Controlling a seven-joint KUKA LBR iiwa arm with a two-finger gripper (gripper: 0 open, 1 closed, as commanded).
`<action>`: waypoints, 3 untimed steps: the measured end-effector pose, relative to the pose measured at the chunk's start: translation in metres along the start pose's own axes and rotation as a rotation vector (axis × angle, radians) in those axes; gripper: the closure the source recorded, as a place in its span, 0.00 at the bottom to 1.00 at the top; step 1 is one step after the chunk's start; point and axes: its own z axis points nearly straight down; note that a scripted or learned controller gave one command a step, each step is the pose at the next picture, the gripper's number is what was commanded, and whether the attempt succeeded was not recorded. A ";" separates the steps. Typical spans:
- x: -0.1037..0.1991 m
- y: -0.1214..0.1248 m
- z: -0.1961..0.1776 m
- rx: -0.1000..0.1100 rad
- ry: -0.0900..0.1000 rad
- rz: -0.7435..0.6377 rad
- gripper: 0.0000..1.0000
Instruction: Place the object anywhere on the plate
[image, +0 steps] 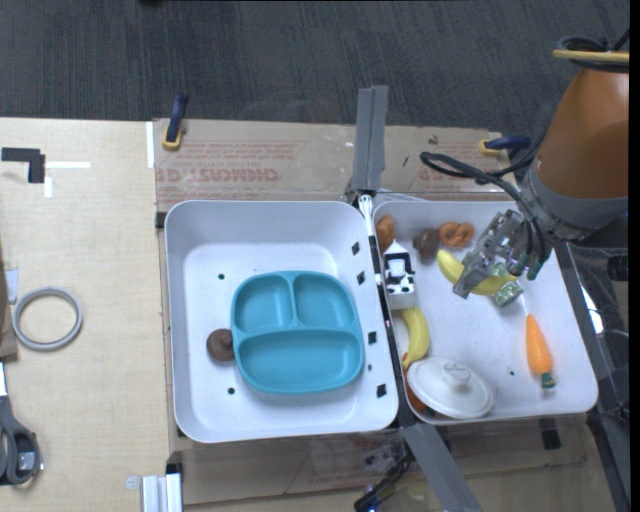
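At far left of the frame, on the pale wooden bench (80, 400), we note a grey ring (45, 318) lying flat, and below it, at the lower left edge, a pair of scissors (18, 452). A small black marker (28, 160) sits near the upper left edge. Further along the top, a blue-and-yellow clamp (176, 121) grips the brown cardboard sheet (260, 160) behind the bins.

Left bin (190, 240): we see a teal divided plate (297, 331) lying flat at its centre, three compartments, none of them holding anything. A small brown doughnut-like piece (220, 345) rests on the bin floor, touching or just beside the plate's left rim; we cannot tell which.

Along the divider between bins stands a small black-and-white box (399, 274). Below it, in the right bin (570, 400), a yellow banana (415, 336) lies curved, and lower still a white lidded bowl (452, 387) sits near the bin's front edge.

Upper part of the right bin: a dark round piece (427, 241) and an orange-brown pretzel-like piece (456, 234) lie side by side. A second yellow fruit (470, 276) lies just under the gripper (482, 272), partly hidden by it. The gripper hangs over this spot, tilted toward the lower left; we cannot tell how its claw stands or whether it touches the fruit.

Right of that, an orange carrot (539, 348) lies lengthwise, well apart from the plate. The arm (590, 130) enters from the upper right.
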 end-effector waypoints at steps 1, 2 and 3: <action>0.010 0.088 0.035 -0.001 0.001 -0.142 1.00; 0.077 0.133 0.086 0.000 0.002 -0.220 1.00; 0.076 0.133 0.086 0.000 0.002 -0.219 0.00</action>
